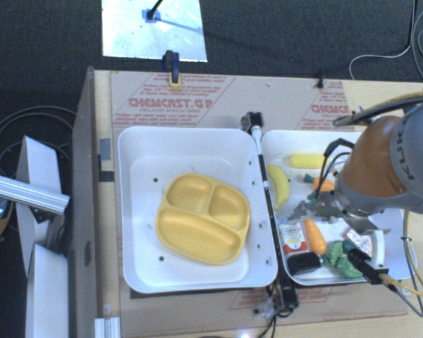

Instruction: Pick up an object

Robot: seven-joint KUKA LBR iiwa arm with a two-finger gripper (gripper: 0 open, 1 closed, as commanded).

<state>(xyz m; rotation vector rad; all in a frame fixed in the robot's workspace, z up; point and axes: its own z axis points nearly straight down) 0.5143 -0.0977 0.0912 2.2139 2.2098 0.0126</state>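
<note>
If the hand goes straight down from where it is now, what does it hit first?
Probably the orange carrot, which lies just below the hand in the right bin, with a small printed packet beside it. Depth is unclear from this slanted view.

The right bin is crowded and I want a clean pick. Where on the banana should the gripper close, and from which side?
Grip the banana across its middle, coming from straight above. It lies flat along the right bin wall, its long curve running top to bottom in the camera view, so fingers would probably best close across its narrow width; the wall side looks tight.
</note>
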